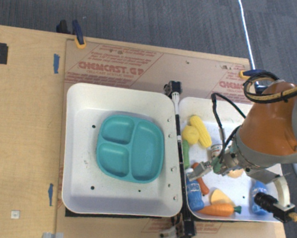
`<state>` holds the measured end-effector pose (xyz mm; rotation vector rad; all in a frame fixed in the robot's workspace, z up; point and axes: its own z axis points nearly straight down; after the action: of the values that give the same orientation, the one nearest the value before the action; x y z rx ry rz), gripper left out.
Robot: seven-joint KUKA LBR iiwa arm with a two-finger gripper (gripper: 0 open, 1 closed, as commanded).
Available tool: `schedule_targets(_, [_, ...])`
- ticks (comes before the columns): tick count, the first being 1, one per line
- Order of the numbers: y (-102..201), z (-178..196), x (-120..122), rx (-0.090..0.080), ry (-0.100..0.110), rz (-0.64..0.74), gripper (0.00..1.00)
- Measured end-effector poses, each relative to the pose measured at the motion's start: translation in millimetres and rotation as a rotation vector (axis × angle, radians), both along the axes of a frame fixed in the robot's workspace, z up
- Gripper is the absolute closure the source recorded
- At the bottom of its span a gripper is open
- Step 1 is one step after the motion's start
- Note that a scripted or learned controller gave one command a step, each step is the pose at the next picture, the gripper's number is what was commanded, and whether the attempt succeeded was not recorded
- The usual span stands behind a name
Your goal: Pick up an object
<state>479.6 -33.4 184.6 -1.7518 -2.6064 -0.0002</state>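
Two shallow white bins sit side by side. Over the right bin (243, 220) hangs the gripper (202, 171), low among toys; whether its claw is open or holding anything cannot be told. Just above it lies one yellow corn cob (200, 129). Just below are one blue bottle (194, 194) and one orange carrot (218, 209). Left of it, the left bin (75, 150) holds one teal divided plate (131, 147).
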Motion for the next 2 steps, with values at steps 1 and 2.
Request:
schedule_targets(1, [0.1,0.0,0.0,0.000,0.000,0.000,0.00])
schedule_targets(2, [0.1,0.0,0.0,0.000,0.000,0.000,0.00])
